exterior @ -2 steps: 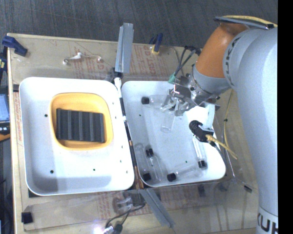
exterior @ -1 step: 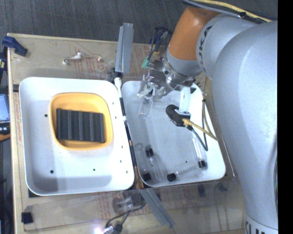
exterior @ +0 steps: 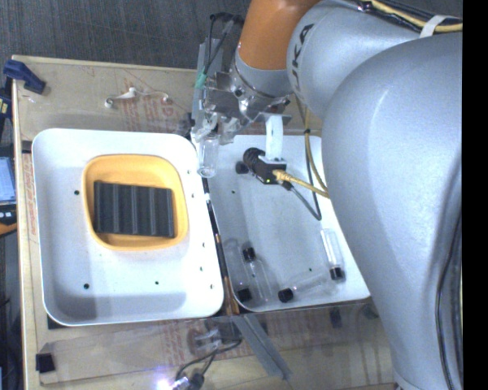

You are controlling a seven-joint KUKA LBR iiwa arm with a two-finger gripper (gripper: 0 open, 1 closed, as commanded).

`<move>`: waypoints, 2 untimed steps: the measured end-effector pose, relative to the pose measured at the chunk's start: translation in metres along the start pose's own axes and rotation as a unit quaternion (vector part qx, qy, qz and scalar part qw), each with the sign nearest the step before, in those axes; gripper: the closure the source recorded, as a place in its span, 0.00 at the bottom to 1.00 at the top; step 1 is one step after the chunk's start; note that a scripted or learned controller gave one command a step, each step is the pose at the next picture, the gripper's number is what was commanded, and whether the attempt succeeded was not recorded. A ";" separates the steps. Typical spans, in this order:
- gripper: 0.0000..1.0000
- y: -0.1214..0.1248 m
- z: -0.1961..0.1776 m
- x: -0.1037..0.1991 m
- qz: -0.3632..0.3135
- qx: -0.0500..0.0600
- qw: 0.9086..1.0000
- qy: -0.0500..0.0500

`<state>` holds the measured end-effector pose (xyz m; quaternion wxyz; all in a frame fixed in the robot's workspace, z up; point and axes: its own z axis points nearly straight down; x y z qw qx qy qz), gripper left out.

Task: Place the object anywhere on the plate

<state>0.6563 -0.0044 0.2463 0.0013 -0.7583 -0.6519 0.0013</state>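
1 clear tube-like piece (exterior: 205, 162) looks to be the task's thing. It hangs just right of the plate (exterior: 134, 162), level with the plate's upper rim and over the wall where the 2 bins meet. Its long axis runs up and down in the view, with the lower end pointing at that wall. It is probably light, stiff, slick and easily cracked, so a gentle hold across the middle seems best. The gripper (exterior: 206, 140) sits directly above it. Whether the jaws are wide, narrow or clamped on the tube cannot be told. 1 dark ribbed block (exterior: 134, 210) covers the plate's middle. Similar black-capped tubes (exterior: 332, 254) lie well right of the plate.
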 end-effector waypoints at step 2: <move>0.00 -0.050 0.056 -0.015 -0.143 0.001 0.990 0.000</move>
